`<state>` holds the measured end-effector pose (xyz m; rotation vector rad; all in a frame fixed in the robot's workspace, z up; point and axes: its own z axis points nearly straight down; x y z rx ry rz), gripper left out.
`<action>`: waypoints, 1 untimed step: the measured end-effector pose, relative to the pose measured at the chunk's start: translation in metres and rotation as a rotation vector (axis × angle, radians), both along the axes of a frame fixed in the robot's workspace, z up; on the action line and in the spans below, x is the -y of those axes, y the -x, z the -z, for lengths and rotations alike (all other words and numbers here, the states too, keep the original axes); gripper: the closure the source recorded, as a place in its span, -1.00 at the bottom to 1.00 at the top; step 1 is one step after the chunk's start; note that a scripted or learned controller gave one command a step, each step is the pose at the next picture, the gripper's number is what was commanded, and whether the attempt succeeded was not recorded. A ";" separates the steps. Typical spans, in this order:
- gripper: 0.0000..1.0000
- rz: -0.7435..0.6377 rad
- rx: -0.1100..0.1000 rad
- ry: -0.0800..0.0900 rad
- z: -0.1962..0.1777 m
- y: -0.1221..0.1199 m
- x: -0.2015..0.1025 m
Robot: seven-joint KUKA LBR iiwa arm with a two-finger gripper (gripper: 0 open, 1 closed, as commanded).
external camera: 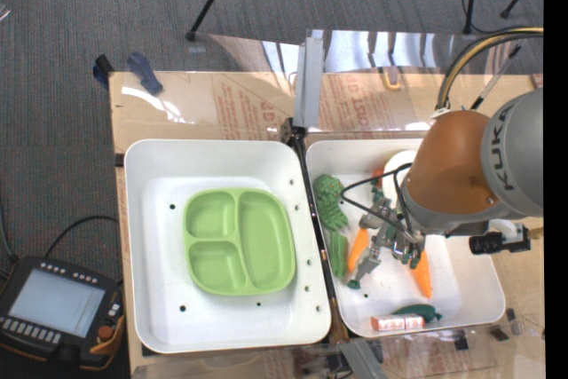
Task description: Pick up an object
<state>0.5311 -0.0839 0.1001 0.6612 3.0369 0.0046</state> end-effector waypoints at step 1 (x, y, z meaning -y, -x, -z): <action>-1.00 0.047 -0.007 -0.004 0.001 -0.001 0.001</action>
